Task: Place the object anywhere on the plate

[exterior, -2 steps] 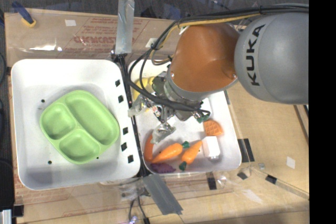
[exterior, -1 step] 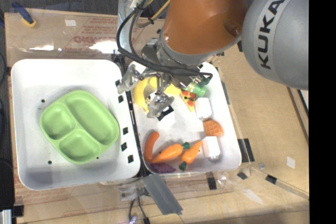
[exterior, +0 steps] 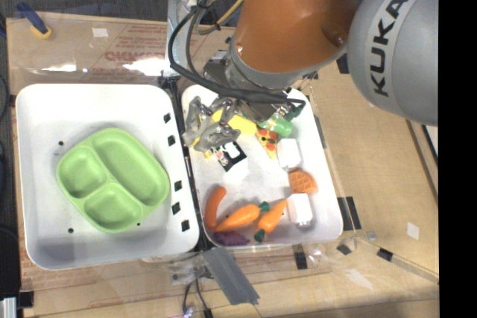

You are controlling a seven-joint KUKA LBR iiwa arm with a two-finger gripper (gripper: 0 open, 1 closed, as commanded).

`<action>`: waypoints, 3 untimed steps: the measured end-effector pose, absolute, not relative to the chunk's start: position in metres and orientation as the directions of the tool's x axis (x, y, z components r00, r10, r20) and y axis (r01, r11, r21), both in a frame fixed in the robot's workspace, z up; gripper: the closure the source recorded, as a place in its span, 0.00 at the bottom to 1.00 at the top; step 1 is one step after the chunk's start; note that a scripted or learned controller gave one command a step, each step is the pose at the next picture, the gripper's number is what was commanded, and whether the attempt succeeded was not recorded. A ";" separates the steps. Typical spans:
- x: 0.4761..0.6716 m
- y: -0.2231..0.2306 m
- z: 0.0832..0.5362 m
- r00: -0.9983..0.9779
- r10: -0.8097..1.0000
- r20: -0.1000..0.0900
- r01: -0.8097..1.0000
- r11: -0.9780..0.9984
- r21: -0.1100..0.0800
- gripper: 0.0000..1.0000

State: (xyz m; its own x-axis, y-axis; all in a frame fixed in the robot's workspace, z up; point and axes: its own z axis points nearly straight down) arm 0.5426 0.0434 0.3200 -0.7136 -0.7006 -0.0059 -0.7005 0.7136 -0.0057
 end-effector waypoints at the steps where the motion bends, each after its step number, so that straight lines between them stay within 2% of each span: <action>1: 0.506 0.076 0.279 -0.753 -0.658 0.000 -0.658 0.753 0.000 1.00; 2: 0.505 0.015 0.305 -0.658 -0.753 -0.003 -0.753 0.658 -0.004 1.00; 3: 0.491 -0.027 0.293 -0.506 -0.863 0.000 -0.863 0.506 -0.002 1.00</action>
